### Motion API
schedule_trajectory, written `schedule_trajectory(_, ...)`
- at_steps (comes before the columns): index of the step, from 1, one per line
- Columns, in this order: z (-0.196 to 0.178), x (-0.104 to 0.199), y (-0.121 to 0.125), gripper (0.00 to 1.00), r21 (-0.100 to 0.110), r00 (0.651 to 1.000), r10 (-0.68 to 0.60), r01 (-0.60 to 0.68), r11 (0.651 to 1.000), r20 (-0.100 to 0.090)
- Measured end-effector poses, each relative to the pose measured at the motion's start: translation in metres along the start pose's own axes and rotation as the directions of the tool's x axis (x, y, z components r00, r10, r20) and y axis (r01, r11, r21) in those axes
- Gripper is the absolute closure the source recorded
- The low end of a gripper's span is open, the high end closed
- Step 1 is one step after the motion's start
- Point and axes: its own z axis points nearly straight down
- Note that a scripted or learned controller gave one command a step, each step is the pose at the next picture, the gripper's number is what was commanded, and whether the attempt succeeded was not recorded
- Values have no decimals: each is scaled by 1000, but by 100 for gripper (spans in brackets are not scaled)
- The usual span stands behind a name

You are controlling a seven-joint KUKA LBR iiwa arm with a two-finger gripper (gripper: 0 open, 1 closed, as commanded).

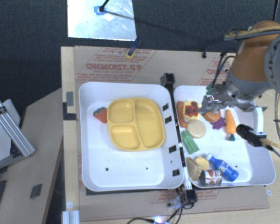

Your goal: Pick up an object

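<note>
1. Fingers of the gripper [210, 107] hang low over the upper left part of the right bin [263, 171], above the toy food piled there; whether they stand wide or narrow cannot be told from the camera view, and nothing shows between them.
2. Beneath and just beside the gripper lie a hot dog toy [180, 113], a red berry cluster on a yellow piece [192, 108], a pale round disc [196, 129], an orange-brown lump [212, 116], a purple piece [219, 123] and a carrot [230, 121]. Any of them could serve as the object to lift.
3. Nearer the front edge sit a green strip [190, 143], a blue bottle [223, 168] and a small can [211, 177].
4. Left bin [91, 171] carries a yellow divided plate [133, 123] with a strawberry toy [100, 114] just beside it.
5. Judged from this, the step in hand is the reach onto a target, before any lift.
6. Next move calls for a straight descent onto a single item, a firm close, then a clean rise; the crowding here risks a pinch on two things or none.
</note>
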Motion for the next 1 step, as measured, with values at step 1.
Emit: schedule_trajectory(1,-9,59,17,100,0,1000,-3,3,1000,-2)
